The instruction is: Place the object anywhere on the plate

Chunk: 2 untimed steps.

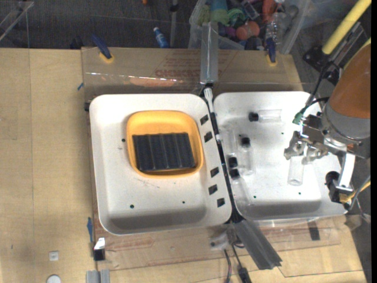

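Note:
A yellow plate (136, 124) lies in the left bin (109, 175). A dark ribbed rectangular block (164, 151) rests flat on the plate and covers most of its middle. My gripper (304, 150) hangs over the right side of the right bin (268, 202), far from the plate. A clear tube (294, 173) lies just under and in front of it; whether the gripper touches the tube cannot be told. Three more clear vials with black caps lie in the right bin: one at the back (263, 116) and two near the divider (244, 145) (233, 164).
A row of black clips (213, 171) runs along the ridge between the bins. A clear tub of colourful toys (250, 5) stands behind the bench. The grey and orange arm (353, 99) fills the right edge above the right bin.

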Available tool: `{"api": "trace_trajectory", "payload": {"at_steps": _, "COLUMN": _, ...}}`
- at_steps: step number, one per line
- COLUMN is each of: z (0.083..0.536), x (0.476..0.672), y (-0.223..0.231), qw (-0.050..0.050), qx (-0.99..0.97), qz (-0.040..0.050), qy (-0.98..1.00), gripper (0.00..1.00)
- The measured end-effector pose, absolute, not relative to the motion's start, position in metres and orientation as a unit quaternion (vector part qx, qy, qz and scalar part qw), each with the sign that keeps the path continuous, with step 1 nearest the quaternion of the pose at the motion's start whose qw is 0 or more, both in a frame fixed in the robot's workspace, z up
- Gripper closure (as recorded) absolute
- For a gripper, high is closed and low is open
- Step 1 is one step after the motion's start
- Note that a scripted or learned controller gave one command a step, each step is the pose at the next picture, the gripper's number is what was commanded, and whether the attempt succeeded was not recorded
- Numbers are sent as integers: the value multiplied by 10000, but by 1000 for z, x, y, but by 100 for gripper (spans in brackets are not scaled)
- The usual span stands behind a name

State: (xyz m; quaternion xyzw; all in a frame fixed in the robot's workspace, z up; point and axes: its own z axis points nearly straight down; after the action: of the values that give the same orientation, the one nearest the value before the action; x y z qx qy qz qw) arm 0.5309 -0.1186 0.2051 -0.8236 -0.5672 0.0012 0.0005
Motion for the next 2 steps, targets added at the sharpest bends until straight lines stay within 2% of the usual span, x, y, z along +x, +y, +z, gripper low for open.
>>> {"api": "trace_trajectory", "payload": {"at_steps": 1, "z": 184, "x": 589, "y": -117, "qw": 0, "qx": -7972, "qz": 7, "qy": -6037, "gripper": 100}}
{"api": "trace_trajectory", "payload": {"at_steps": 2, "z": 175, "x": 664, "y": -94, "qw": -3, "qx": -7328, "qz": 4, "qy": -6804, "gripper": 100}}
